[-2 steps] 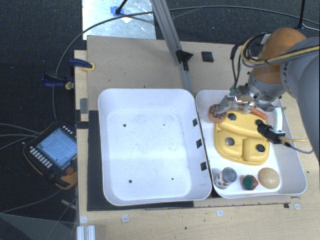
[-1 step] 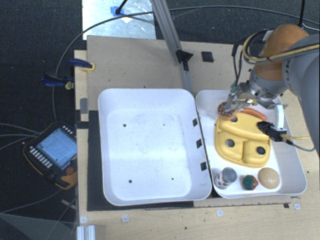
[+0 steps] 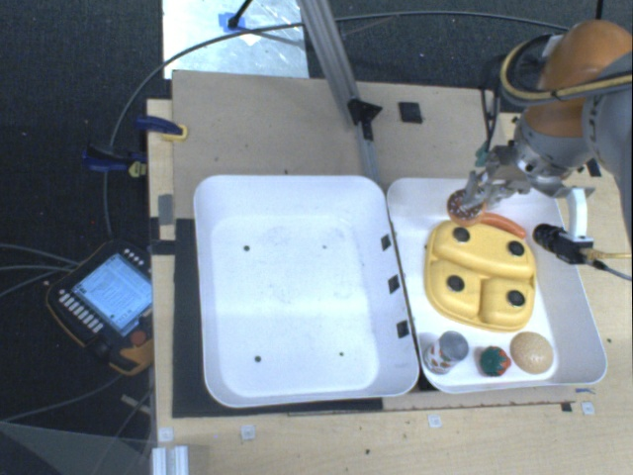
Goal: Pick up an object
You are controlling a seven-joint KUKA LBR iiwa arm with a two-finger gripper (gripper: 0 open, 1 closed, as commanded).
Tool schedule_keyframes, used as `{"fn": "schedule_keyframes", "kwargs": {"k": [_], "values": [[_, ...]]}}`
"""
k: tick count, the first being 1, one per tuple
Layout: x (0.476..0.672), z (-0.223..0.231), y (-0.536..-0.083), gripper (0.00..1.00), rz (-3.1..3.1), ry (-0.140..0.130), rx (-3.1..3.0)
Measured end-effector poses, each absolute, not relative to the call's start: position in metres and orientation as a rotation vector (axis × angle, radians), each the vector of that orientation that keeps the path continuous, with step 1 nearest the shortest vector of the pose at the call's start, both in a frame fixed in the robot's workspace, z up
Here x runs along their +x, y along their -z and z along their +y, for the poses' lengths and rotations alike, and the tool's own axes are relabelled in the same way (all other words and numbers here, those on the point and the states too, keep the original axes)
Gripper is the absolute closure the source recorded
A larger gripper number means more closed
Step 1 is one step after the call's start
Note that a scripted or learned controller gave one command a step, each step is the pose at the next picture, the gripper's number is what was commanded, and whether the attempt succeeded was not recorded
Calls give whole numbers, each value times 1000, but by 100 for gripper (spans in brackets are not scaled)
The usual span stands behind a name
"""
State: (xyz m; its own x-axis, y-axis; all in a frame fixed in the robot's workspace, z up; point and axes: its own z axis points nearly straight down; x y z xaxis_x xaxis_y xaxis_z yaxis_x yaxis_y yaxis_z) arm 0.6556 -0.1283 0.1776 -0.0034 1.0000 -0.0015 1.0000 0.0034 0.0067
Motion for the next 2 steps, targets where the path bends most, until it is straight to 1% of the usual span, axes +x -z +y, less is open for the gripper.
{"fn": "schedule_keyframes", "kwargs": {"k": [1,2], "values": [[650,-130,-225,100,2219,-7,2215],[651,-130,-272,100,2223,-7,2211]]}}
